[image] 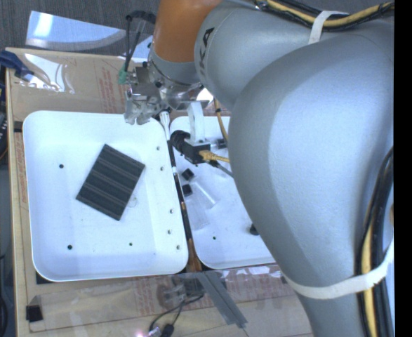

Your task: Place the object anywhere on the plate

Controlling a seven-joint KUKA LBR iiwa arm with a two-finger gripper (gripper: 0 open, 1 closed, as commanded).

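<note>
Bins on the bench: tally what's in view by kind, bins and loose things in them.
Shallow white bins: 2, left and right
Dark grey ribbed rectangular slab: 1, in the left bin
Small black pieces: 2, in the right bin
Total: 5

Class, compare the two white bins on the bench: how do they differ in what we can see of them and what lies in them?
The left bin lies in full sight; the right bin is largely covered by the arm. The left bin holds a dark ribbed slab; the right bin holds small dark pieces. Both are shallow and white.
</note>
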